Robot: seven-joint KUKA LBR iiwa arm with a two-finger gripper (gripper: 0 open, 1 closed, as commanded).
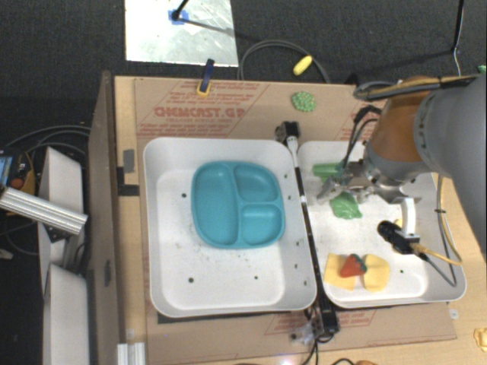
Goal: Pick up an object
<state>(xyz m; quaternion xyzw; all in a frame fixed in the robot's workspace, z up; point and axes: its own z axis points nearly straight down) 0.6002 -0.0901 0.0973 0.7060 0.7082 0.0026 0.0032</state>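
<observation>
1. Grey arm with orange band (426,131) comes in from the right, over the upper half of the right shallow white bin (396,298).
2. Two-finger gripper (340,186) sits low in that bin's upper-left part, pointing toward the divider between the bins.
3. Gripper open or closed: can't tell, the tip is too small and cluttered to read. Nothing visibly clamped in it.
4. Candidate pick objects, right bin:
   - bright green lumpy soft piece (347,207), just below the gripper tip, touching or nearly so; can't tell which.
   - flat green strip (326,169), just above the gripper tip, near the bin's top-left corner.
   - pale yellow chunky pieces (375,274), near the front wall, well apart from the gripper.
   - small red piece (351,265), lying on the yellow pieces, left of their centre.
5. Left shallow white bin (171,226): teal plastic divided plate (236,204), three compartments, lying flat around the bin's centre-right, near the divider. Apart from the gripper.
6. Both bins rest on a brown cardboard sheet (190,112).
7. Outside the bins: a small green knobbly round thing (303,101) on the cardboard behind the right bin, a yellow capsule-shaped piece (303,65) further back on the dark floor, and a silvery square sheet (179,21) at top left.
</observation>
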